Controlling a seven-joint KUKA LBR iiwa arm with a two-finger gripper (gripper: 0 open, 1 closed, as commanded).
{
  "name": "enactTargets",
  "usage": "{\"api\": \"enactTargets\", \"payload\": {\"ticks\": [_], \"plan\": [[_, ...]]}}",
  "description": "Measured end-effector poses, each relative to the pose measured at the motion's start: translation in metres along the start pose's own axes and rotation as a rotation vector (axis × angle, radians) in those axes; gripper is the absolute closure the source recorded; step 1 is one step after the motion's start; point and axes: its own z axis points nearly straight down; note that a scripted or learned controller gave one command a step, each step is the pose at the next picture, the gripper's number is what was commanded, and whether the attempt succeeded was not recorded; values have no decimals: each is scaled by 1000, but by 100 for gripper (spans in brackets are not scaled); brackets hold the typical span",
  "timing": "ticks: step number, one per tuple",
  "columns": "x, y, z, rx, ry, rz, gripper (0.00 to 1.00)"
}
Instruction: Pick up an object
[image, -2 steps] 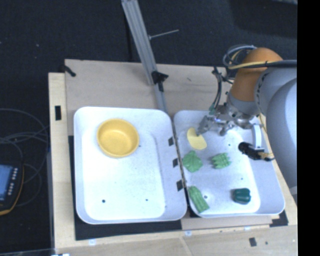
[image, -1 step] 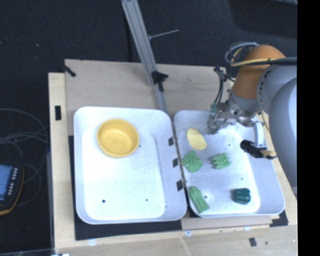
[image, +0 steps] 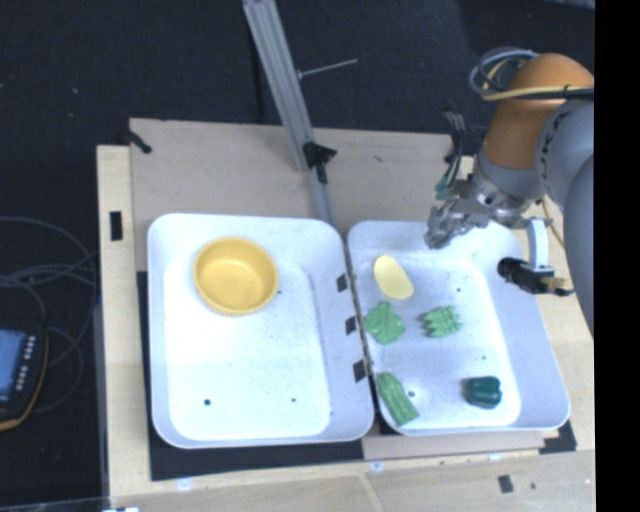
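While claw (image: 441, 236) hovers, grip state unclear, yellow piece (image: 392, 277) nearest, unobstructed.

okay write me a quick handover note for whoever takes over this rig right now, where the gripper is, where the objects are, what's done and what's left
Gripper: over the far rim of the right white bin, nothing seen between its fingers.
Right bin: pale yellow oval piece, green leafy lump, small ridged green piece, long green piece at the near left corner, dark green block.
Left white bin: round yellow bowl.
Done: nothing lifted.
Left: pick up one object; the yellow oval lies closest.
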Motion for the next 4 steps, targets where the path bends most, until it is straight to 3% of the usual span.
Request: {"api": "enactTargets", "payload": {"ticks": [1,2,3,4], "plan": [[-8,-6,-54,1,0,0,100],[-8,-5,-69,4,1,0,100],[41,-38,-70,5,1,-2,100],[88,-50,-67,5,1,-2,100]]}}
